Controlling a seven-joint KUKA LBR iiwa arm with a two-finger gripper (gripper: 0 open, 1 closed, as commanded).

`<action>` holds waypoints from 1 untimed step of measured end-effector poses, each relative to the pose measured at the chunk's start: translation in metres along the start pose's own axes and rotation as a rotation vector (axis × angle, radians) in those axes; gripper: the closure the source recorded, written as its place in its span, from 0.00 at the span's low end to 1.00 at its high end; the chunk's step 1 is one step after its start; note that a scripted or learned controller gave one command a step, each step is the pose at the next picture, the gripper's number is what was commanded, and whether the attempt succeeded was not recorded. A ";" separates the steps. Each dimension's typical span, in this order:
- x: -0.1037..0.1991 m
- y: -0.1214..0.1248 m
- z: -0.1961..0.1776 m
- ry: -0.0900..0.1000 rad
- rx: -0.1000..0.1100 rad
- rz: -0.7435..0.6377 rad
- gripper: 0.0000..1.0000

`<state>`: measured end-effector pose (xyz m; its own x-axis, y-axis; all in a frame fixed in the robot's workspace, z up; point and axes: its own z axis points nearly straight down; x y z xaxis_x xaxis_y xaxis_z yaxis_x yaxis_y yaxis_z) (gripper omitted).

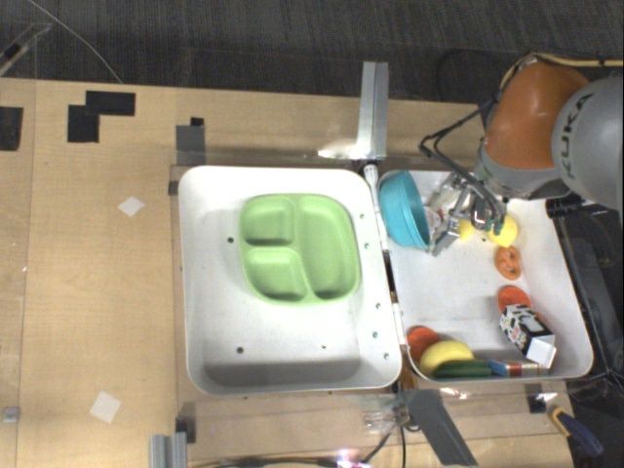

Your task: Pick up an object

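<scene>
Yellow banana [447,354] sits low right in the bin [458,291], partly hiding a red thing. Higher up, the hand [450,224] looks blurry; I cannot tell its grip.

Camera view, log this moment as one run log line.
arm: over right bin | gripper: low, beside blue bowl, near yellow toy | grasp: none seen | left bin: green tray

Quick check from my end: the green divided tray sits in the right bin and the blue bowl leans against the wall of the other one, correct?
Not quite. The camera view shows the green divided tray in the left bin. The blue bowl does lean against the wall of the other one, the right bin.
</scene>
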<state>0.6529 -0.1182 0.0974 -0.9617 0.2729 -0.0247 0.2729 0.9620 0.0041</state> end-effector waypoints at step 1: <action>0.007 0.015 -0.001 -0.005 0.002 0.262 0.00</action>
<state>0.6506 -0.1020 0.0985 -0.8582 0.5125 -0.0284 0.5125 0.8586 0.0089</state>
